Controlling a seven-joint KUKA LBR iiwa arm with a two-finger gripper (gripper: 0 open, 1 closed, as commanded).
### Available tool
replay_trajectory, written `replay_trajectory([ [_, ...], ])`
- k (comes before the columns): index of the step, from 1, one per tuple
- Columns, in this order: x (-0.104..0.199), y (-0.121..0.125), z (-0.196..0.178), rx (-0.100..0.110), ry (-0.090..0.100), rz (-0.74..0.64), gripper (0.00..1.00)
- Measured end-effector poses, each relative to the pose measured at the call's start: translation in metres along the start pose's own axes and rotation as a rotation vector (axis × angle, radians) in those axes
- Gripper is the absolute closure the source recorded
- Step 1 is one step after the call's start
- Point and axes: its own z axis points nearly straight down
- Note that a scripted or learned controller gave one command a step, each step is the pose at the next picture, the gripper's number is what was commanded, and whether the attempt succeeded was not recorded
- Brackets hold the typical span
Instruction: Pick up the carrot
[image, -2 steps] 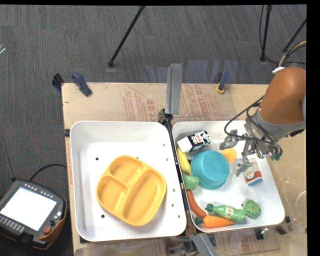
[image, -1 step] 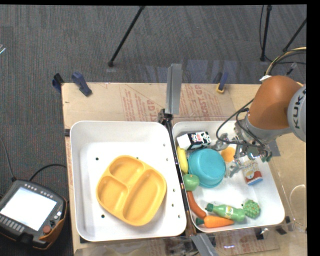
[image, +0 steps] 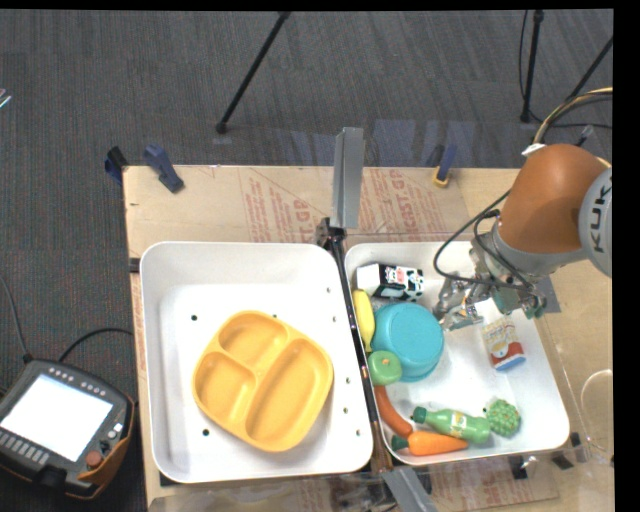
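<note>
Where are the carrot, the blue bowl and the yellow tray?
carrot (image: 437, 444), camera view, middle of its orange body.
blue bowl (image: 409, 340), camera view, centre of its top.
yellow tray (image: 264, 380), camera view, ridge between its compartments.

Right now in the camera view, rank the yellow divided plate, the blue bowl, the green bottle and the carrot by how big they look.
1. Yellow divided plate, clearly largest.
2. Blue bowl.
3. Green bottle and carrot: both look about the same length, lying side by side, so I would not rank them.
</note>
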Motion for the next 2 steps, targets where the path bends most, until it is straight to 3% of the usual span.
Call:
replay_trajectory([
  [1,-0.024,0.056,0.011,0.0,0.005,0.236,1.0],
  [2,-0.001,0.009,-0.162,0.009,-0.013,0.183,1.0],
])
